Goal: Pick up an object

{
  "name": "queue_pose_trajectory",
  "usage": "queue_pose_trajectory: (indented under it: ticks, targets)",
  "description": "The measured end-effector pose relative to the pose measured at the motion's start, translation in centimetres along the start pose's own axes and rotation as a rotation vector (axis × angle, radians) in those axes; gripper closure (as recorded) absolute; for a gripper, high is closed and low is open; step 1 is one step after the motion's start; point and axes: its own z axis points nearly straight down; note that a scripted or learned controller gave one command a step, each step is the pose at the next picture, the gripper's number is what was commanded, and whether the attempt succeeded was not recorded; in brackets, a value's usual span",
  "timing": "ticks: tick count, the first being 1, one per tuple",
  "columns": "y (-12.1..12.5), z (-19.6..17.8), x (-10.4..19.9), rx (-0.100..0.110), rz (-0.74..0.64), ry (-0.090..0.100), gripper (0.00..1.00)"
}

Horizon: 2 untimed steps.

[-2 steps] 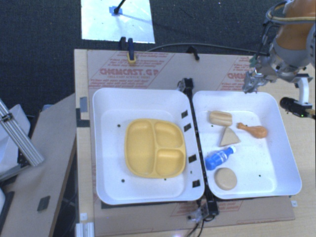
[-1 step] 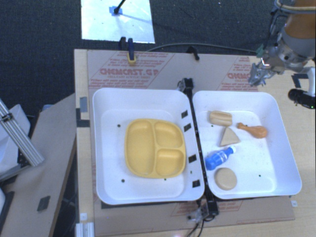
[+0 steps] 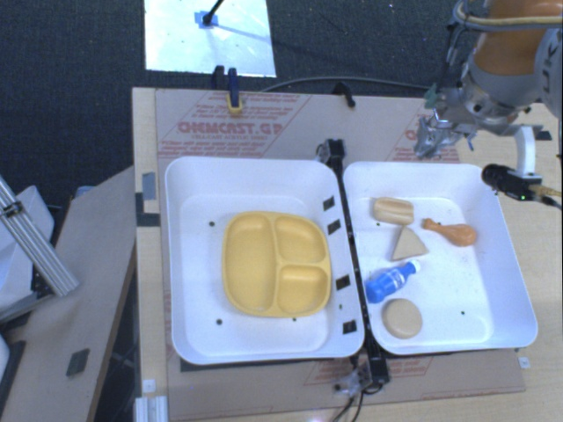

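In the right bin (image 3: 501, 262) a glossy tan drumstick (image 3: 450, 232) is laid lengthwise left-right, thin end leftward, while the pincer (image 3: 428, 141) is seen above the rim.

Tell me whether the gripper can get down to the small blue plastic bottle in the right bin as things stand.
Probably yes. The gripper hangs over the right white bin's far rim, and the small blue plastic bottle lies uncovered, with a tan wedge and round tan disc close beside it.
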Motion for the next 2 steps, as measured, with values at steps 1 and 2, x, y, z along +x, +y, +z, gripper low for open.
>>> queue_pose_trajectory:
  ticks: [1, 2]
  targets:
    - [-1.0, 0.7, 4.0, 0.0, 0.0, 0.0, 1.0]
    - [-2.5, 2.8, 8.4, 0.0, 0.001, 0.0, 1.0]
